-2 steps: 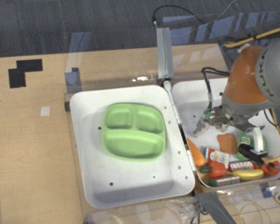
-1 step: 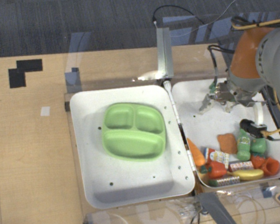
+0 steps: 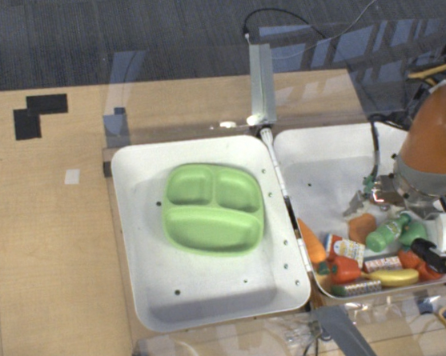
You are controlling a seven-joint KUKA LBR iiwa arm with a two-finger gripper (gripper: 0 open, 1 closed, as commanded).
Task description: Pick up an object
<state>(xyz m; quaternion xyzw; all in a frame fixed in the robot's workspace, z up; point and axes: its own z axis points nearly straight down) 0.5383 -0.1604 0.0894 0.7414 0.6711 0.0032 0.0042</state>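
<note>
The bench (image 3: 47, 259) carries 2 white bins side by side. The left bin (image 3: 154, 302) holds 1 item: a green tray (image 3: 211, 208) with 3 compartments, lying near the bin's middle, nothing visible in it. The right bin (image 3: 318, 161) has its far half bare; its contents are heaped along the near edge and into the near right corner. Reading that heap left to right: a carrot (image 3: 311, 240) against the left wall, its long axis running far-to-near; a red piece (image 3: 346, 269) among small mixed items too cluttered to identify; a brown lump (image 3: 362, 226); a banana (image 3: 394, 277) lying flat along the near edge, long axis left-to-right; a green bottle (image 3: 392, 231), tilted, long axis running left-to-right. The gripper (image 3: 374, 195) is low over the right bin, at the far side of the heap, with the arm (image 3: 436, 143) entering from the right. Whether it is open or closed cannot be told at this resolution, and no item is seen held. Judgement: the nearest candidates are the brown lump and the green bottle, both just nearward of the gripper; a short descent toward the near edge would reach either. Crowding makes a clean grasp uncertain.
</note>
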